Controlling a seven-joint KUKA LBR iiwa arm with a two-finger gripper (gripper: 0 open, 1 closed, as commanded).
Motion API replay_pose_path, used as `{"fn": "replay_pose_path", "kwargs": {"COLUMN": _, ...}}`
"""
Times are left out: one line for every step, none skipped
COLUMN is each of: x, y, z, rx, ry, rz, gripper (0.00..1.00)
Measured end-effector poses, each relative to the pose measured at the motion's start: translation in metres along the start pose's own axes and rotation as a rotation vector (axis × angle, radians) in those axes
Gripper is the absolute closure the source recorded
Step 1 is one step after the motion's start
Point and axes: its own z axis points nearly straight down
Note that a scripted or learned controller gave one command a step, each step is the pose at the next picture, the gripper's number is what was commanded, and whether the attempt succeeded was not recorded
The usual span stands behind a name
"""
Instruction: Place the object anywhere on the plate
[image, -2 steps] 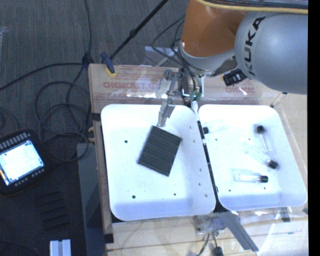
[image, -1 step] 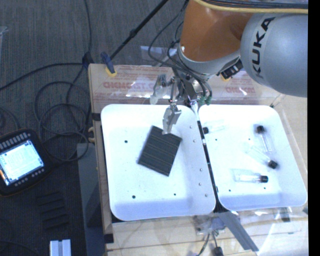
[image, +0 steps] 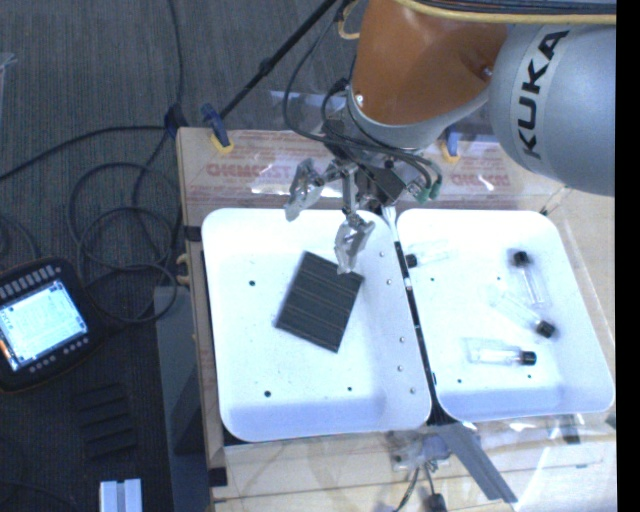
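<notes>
A dark ribbed rectangular plate (image: 320, 301) lies tilted in the middle of the left bin (image: 240, 390). My gripper (image: 320, 237) hangs over the far part of that bin, just beyond the plate's far edge. Its two fingers are spread apart, and I see nothing between them. One fingertip (image: 346, 260) sits right over the plate's far corner. In the right bin (image: 590, 390) lie clear vials with black caps: one long vial (image: 527, 285) at the right, one vial (image: 500, 353) nearer the front, and a small clear piece (image: 426, 257) near the dividing rim.
The grey and orange arm (image: 440, 60) fills the upper middle of the view, with cables around the wrist. Left of the bench, a lit tablet (image: 38, 325) and loose cables lie on the dark floor. A blue clamp (image: 212, 125) sits at the bench's far left corner.
</notes>
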Motion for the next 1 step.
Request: {"fn": "replay_pose_path", "kwargs": {"x": 0.0248, "y": -0.0351, "z": 0.0639, "rx": 0.0, "ry": 0.002, "rz": -0.145, "gripper": 0.0}}
